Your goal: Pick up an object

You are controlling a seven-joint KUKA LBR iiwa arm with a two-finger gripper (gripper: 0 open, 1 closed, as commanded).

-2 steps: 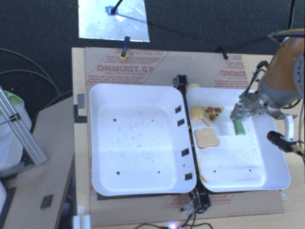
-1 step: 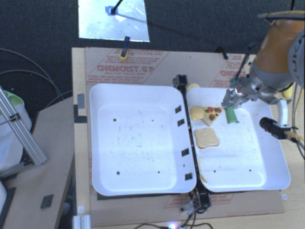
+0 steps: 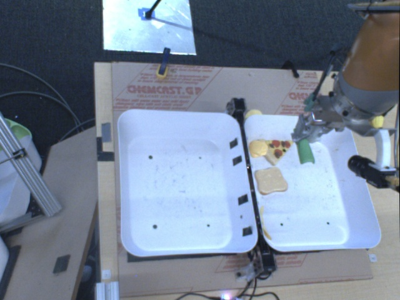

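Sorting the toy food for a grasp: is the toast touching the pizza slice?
Apart. The camera view shows a strip of white bin floor between the toast and the pizza slice above it.

Even, diffuse overhead lighting; both white bins (image 3: 181,186) appear bright, nearly washed out. A metal sheet (image 3: 149,17) far up-left of the gripper (image 3: 304,132) shows pale glare. Shadows are faint; the picture is slightly soft and grainy throughout

The cardboard sheet (image 3: 187,83) under the bins reads "CHEMCAST G.P" in red.
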